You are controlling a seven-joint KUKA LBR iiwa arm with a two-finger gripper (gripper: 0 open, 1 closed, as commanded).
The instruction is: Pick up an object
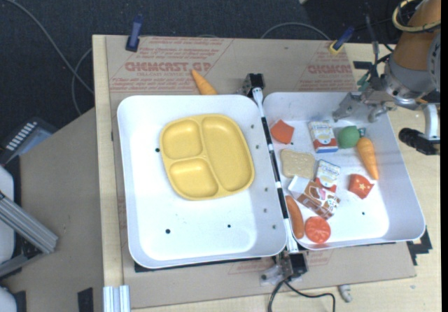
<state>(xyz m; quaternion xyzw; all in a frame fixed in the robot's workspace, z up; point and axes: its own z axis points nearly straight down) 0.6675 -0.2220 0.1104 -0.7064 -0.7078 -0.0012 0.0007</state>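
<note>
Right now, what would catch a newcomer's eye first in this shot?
The yellow divided plate sits alone in the middle of the left bin. The right bin holds a crowd of toy food: a green ball, a carrot, a red tomato slice and small packets. The gripper is over that bin's far edge, near the green ball, and a second carrot lies on the board behind the left bin.

Bright even overhead light, soft shadows, mild glare on white bins (140, 234), slightly soft focus
</note>
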